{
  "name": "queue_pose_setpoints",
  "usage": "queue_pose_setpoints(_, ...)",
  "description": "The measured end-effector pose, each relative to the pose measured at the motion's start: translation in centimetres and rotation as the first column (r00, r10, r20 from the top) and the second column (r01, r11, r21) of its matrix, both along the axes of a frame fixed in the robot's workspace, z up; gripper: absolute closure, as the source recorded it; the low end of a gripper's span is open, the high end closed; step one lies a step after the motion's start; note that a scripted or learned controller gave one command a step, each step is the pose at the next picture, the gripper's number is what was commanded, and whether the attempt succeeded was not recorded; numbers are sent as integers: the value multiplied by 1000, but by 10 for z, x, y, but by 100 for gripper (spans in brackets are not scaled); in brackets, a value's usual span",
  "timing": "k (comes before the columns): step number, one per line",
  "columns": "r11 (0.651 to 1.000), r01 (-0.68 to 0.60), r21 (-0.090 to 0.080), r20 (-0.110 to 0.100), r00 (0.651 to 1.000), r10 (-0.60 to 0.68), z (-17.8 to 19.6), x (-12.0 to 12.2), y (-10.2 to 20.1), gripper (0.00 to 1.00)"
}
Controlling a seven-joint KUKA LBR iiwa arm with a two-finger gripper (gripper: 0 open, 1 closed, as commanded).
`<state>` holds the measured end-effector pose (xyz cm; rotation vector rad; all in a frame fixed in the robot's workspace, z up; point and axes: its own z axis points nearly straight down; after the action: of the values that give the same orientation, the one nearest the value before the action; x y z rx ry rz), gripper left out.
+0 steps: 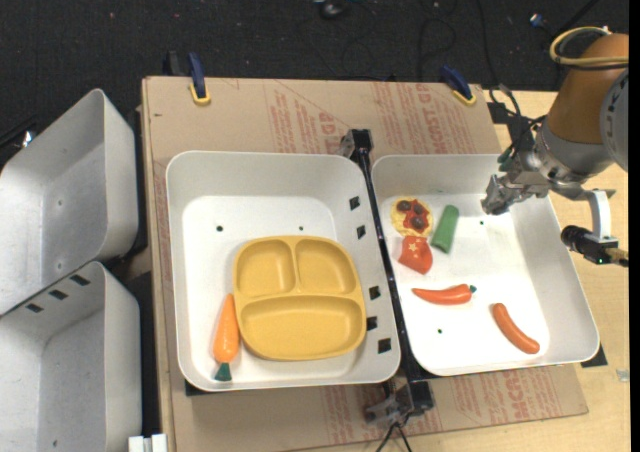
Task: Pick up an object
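Left bin (190, 240): a yellow divided tray (298, 297) sits inside, with a carrot (226, 332) just beside its left edge. Right bin (560, 270): a small pizza slice (411, 213), a green cucumber (445, 227) and a red piece (417, 254) cluster near the upper left; a red chili (442, 294) and a sausage (514, 328) lie lower. The pincer (497, 200) hovers above the right bin's upper area, nothing between its fingers; spread or pressed together cannot be told.
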<state>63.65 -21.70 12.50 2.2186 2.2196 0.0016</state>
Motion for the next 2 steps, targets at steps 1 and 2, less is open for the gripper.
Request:
queue_pose_setpoints(1,1000,-3,0,4,1000,3,50,7,8,100)
queue_pose_setpoints(2,1000,-3,-1,3,1000,3,90,9,8,100)
